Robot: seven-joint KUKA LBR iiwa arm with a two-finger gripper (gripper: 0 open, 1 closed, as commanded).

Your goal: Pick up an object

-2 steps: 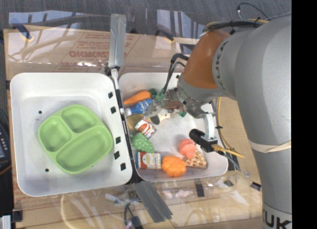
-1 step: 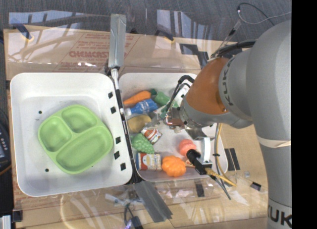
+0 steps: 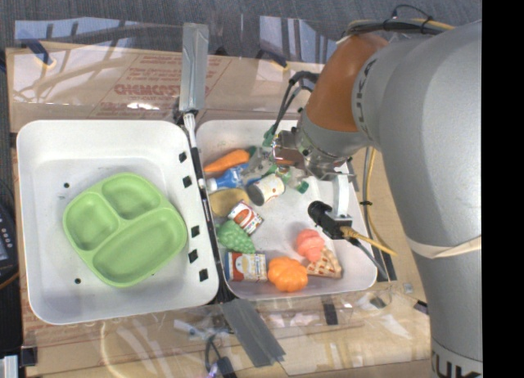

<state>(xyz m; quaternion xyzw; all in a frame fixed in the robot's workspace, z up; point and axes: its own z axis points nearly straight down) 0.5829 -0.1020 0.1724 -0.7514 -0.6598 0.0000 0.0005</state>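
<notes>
Can't honestly tell how the jaws are set, the wrist clutter hides them. The gripper (image 3: 282,159) sits low over the back of the right bin (image 3: 360,274), right by a small white can (image 3: 267,189) that lies tipped over just below-left of it, long axis running roughly toward the gripper. An orange carrot (image 3: 227,159) lies further left, near the divider. The green plate (image 3: 124,227) is well apart in the left bin (image 3: 33,204).
</notes>
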